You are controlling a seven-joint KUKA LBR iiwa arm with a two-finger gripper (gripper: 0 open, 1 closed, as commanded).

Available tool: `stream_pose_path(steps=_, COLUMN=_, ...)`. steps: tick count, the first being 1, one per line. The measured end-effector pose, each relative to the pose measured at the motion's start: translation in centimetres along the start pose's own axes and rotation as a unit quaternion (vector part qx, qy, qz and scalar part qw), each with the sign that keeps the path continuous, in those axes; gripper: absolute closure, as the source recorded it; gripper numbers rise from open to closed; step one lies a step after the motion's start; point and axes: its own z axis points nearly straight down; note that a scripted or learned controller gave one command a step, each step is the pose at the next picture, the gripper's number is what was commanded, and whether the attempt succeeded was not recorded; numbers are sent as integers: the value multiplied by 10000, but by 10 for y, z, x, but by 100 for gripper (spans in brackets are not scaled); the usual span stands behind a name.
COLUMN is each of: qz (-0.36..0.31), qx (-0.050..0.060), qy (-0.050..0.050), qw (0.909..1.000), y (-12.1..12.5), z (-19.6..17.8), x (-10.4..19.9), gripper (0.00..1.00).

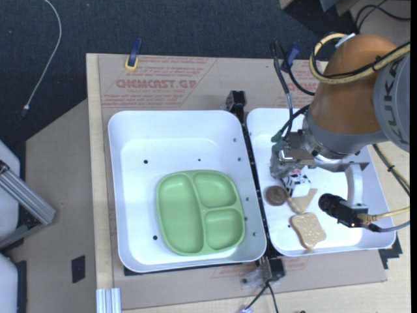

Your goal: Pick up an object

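Observation:
The right bin (260,126) holds several small items near its front left. A brown round cookie (277,195) lies by the left wall. A beige wedge (302,203) lies just right of it, and a toast slice (308,230) sits nearer the front. A small black-and-white item (299,182) lies partly under the gripper. My gripper (285,168) hangs low over the left part of this bin, directly behind the cookie and touching or just above the black-and-white item. The grey and orange wrist hides much of the bin behind it.
The left bin (130,149) holds a green divided plate (199,211) toward its front. A black fitting with a yellow cable (342,210) hangs off the arm over the right bin's front right. A black clip (236,100) sits between the bins at the back.

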Motion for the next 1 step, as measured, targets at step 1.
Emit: stream_pose_path(steps=1, qz=2, qx=8, qy=-3, qw=10000, y=-2, z=17, x=54, gripper=100)
